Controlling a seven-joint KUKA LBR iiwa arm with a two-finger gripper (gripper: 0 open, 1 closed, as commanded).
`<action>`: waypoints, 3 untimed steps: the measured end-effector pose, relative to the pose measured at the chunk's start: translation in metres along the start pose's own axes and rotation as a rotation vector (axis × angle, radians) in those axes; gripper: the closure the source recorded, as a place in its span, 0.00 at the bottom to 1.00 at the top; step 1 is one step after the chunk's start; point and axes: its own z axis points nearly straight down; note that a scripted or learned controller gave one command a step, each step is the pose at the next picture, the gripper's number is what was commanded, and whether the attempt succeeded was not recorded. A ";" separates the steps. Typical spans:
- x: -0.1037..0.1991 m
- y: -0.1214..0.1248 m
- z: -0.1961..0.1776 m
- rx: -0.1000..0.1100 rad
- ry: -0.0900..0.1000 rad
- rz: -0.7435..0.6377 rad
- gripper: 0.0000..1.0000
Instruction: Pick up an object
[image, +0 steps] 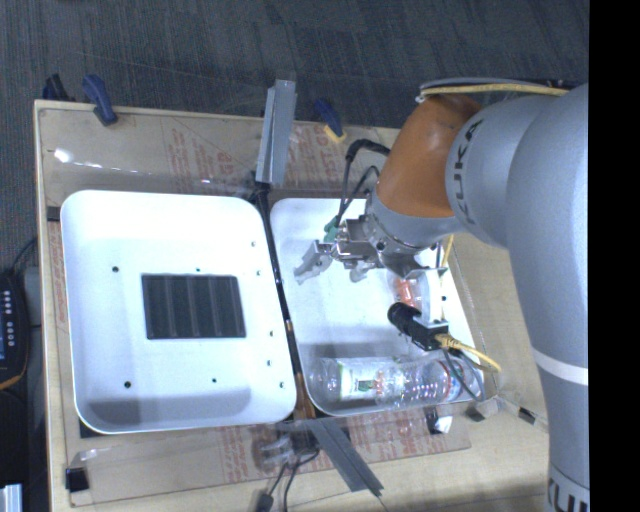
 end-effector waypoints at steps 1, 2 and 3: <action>-0.001 0.011 0.050 -0.004 -0.001 0.093 0.00; -0.007 0.043 0.066 -0.008 -0.005 0.059 0.00; -0.050 0.054 0.098 -0.004 -0.002 0.103 0.00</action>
